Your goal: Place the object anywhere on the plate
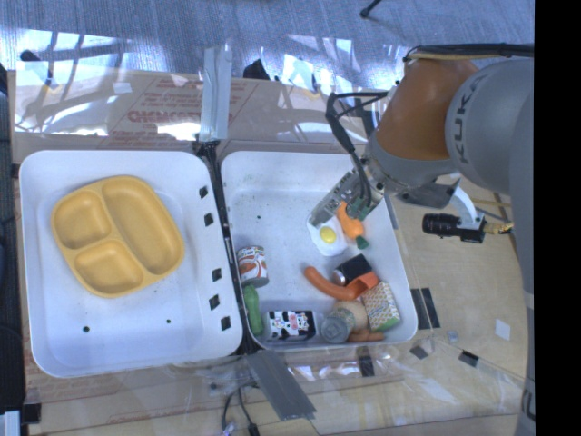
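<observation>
camera view has the arm (472, 125) reaching in from the right over the right bin (272, 189), and the task looks barely begun. the yellow plate (116, 234), with three compartments, lies in the left bin (45, 334) with nothing on it, well apart from all the toys. the hand (343, 203) hangs low over the upper right part of the right bin, just above a small carrot (352, 226) and a fried egg (328, 236). the carrot is touching or just beside the tips, so it is likely the target, but whether it is gripped, and whether the hand is apart or together, i cannot tell. left to do, as i judge it: secure the piece, lift it, carry it across the divider and set it down in any compartment.

the surface is pale wood, with a cardboard sheet (163, 107) lying behind the bins and a floor of grey carpet beyond. light glare streaks the back edge.

the remaining clutter sits along the front of the right bin: a sausage (325, 284), a black block (352, 268), a can (251, 266), a milk carton (290, 323) and a green piece (253, 309) by the divider.
</observation>
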Controlling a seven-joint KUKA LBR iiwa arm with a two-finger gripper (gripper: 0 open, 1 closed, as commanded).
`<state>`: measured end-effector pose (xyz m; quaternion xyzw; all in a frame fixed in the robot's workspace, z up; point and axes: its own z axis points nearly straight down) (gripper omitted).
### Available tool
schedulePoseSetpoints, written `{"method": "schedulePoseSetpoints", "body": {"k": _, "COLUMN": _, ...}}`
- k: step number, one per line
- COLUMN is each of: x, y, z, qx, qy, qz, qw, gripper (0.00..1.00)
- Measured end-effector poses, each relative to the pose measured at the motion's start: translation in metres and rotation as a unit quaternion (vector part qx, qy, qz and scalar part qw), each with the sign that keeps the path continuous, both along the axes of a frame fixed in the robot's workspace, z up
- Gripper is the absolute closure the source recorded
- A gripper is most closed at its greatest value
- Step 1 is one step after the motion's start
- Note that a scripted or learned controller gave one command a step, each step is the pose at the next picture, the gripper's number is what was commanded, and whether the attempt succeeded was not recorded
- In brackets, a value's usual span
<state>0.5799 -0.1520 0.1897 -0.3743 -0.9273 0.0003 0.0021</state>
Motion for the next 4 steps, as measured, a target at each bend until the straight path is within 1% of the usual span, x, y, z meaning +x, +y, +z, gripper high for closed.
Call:
{"method": "schedulePoseSetpoints", "body": {"k": 1, "x": 0.065, "y": -0.033, "z": 0.021, "qx": -0.0013, "qy": -0.003, "qz": -0.085, "qw": 0.9964, "gripper": 1.0}}
{"method": "schedulePoseSetpoints", "body": {"k": 4, "x": 0.069, "y": -0.028, "z": 0.054, "qx": -0.0036, "qy": -0.005, "qz": -0.072, "qw": 0.9974, "gripper": 1.0}}
